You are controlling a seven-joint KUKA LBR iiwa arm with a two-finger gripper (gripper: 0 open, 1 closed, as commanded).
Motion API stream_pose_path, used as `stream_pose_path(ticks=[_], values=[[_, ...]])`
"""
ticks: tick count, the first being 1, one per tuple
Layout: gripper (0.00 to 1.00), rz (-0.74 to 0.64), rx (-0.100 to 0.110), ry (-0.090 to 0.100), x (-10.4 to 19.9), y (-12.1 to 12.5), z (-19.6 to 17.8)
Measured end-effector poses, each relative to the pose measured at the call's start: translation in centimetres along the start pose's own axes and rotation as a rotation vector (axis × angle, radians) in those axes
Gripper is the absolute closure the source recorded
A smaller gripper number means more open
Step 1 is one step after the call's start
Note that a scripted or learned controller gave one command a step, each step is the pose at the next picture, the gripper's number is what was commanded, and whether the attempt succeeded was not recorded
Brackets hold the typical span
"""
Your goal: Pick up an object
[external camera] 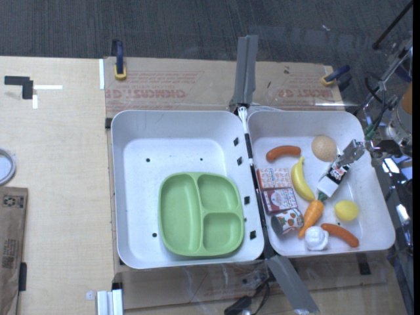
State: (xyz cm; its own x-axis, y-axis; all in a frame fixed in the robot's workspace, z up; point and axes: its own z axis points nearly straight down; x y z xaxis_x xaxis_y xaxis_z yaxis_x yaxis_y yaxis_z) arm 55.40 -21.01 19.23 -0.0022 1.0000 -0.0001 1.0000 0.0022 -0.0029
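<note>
Bins stand side by side. The left bin [131, 176] holds a green divided plate [201, 214]. The right bin [387, 238] holds toy food: sausages, a banana [301, 180], a carrot [312, 214], a lemon, small boxes. The gripper [352, 151] hovers at a small bottle [333, 178] in the right bin; whether its fingers are released or clenched I cannot tell. I think the bottle is light, stiff and smooth; its middle looks the best hold.

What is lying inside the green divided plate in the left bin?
The green plate in the left bin shows three bare compartments, with no item lying in them. Whatever is beneath the plate is covered.
</note>
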Motion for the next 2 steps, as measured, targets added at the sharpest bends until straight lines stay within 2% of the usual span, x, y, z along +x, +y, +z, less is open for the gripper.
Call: stream_pose_path(ticks=[1,2], values=[[0.00,-0.146,-0.005,-0.002,2.5,0.0,10.0],[0.00,-0.136,-0.001,0.009,-0.3,2.7,10.0]])
